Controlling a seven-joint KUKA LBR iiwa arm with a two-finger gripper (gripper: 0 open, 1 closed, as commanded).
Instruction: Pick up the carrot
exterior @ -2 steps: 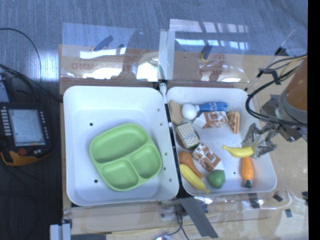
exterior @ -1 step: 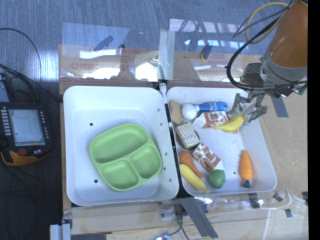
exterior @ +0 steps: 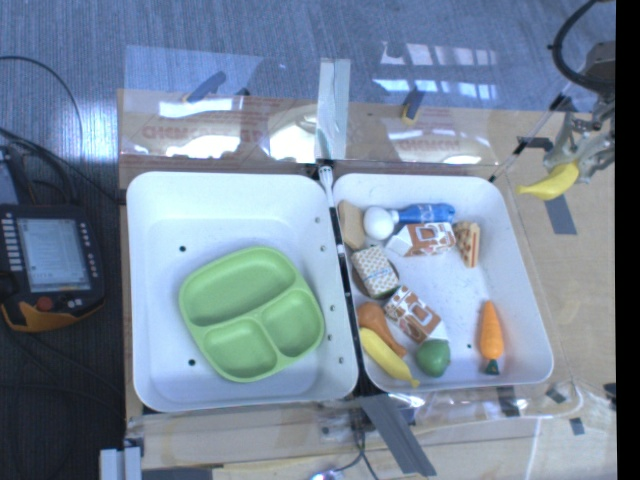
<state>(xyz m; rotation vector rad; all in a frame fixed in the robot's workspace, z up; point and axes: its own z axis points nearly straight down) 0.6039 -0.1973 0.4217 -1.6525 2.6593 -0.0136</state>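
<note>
The carrot [exterior: 489, 332] is orange with a small green tip and lies lengthwise near the right wall of the right bin [exterior: 520, 268], toward its front. My gripper [exterior: 580, 163] hangs far from it, up at the right edge of the view, outside the bin and beyond its back right corner. Its fingers look shut on one end of a yellow banana [exterior: 550, 181], which juts out to the left over the bench.
The right bin also holds a second banana [exterior: 388, 356], a green lime [exterior: 433, 358], an orange-brown piece [exterior: 377, 323], patterned cartons [exterior: 412, 313], a white ball [exterior: 378, 223] and a blue bottle [exterior: 425, 212]. A green divided plate [exterior: 252, 313] lies in the left bin [exterior: 160, 218].
</note>
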